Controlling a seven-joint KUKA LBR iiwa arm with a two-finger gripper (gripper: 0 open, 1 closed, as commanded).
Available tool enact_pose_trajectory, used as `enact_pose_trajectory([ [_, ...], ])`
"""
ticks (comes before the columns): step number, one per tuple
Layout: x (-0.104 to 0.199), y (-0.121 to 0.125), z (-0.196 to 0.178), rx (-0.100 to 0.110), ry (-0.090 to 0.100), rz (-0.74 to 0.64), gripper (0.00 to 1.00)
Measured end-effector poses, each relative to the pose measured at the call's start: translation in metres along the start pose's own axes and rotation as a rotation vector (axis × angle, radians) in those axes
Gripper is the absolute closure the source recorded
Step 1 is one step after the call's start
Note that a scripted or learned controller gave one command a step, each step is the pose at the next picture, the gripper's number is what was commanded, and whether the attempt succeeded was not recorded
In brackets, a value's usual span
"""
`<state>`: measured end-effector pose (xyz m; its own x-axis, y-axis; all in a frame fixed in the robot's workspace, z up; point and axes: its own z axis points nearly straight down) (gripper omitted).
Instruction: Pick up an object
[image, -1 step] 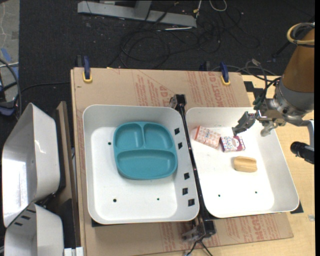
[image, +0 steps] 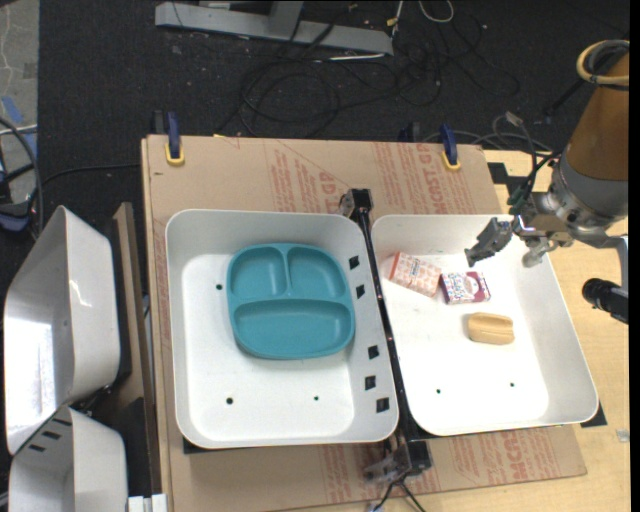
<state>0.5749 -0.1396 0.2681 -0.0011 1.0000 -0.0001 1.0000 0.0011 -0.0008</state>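
Teal divided plate (image: 291, 300) lying flat in the left bin (image: 195, 400). In the right bin (image: 520, 395), beside that plate's bin: pink-and-white packet (image: 415, 274), small pink carton (image: 465, 288) touching it, tan bread roll (image: 489, 328) just below the carton. Gripper (image: 510, 243) (jaws apart, clamped on nothing) hovering above and right of the carton, near the bin's far edge.

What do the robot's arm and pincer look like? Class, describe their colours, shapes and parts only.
The arm is a thick rounded column with a wide orange band above a grey wrist section. Below the wrist sits a grey metal mounting with small dark fittings. The pincer has two slim grey fingers. No markings are legible.
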Motion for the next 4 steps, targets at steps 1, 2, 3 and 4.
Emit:
enact_pose_trajectory([
  [1,0.000,0.005,0.063,0.005,0.001,0.002,0.00],
  [2,0.009,0.002,0.123,0.004,0.001,0.002,0.00],
  [3,0.010,0.001,0.176,0.003,0.001,0.003,0.00],
  [4,0.010,0.002,0.163,-0.001,0.000,0.003,1.00],
])
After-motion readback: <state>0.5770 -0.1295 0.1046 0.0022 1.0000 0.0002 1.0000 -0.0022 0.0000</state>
